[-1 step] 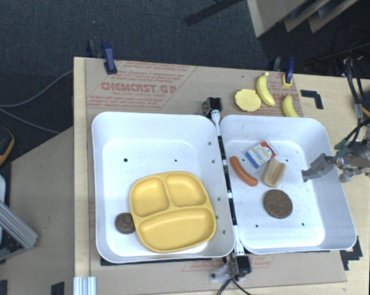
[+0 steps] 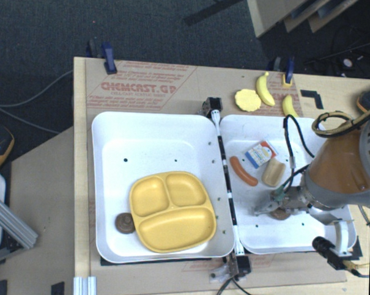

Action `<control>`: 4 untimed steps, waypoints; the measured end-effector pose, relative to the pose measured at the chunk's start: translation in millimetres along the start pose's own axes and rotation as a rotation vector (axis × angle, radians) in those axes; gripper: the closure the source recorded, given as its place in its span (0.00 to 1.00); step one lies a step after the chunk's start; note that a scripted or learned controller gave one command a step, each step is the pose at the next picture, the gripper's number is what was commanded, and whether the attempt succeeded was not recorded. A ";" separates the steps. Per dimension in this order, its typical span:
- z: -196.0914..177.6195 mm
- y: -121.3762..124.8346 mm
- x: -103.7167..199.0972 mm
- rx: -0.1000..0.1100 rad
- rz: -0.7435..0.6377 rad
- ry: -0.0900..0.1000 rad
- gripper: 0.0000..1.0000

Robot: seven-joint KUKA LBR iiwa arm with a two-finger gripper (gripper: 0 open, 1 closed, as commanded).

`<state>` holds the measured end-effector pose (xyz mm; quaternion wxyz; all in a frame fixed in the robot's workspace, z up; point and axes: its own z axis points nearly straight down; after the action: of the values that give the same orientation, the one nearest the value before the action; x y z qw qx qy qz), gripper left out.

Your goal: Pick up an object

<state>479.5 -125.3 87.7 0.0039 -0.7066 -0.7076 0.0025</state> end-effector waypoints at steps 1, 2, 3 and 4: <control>2.9 56.5 -11.2 -0.013 -0.001 -0.003 0.00; 3.6 -3.7 -2.5 -0.002 0.004 0.001 0.00; 2.9 41.2 31.4 -0.013 -0.003 -0.002 0.00; 3.5 -3.1 2.7 -0.004 0.005 -0.001 0.00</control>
<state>476.4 -122.6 84.2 0.0023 -0.7084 -0.7058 0.0016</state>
